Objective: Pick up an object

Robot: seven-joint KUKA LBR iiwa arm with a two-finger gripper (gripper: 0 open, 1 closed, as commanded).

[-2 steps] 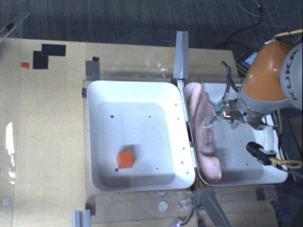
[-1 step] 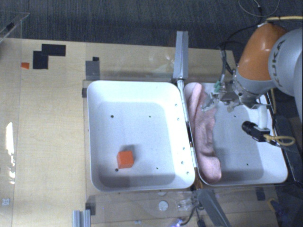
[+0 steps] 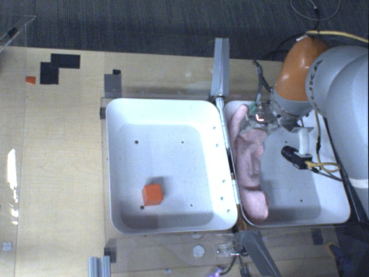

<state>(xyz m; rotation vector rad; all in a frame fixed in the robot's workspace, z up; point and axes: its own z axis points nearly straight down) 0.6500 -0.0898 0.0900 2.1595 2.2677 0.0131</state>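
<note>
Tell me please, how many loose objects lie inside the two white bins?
2. An orange block lies in the left bin, near its front. A pink cloth lies along the right bin's left wall. The arm may hide others.

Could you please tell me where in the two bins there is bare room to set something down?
The left bin is mostly bare: an orange block sits near its front, with open floor behind and to its right. In the right bin, the free patch lies between the pink cloth along the divider and the outer wall. Its back end is crowded by the arm and pincer.
</note>
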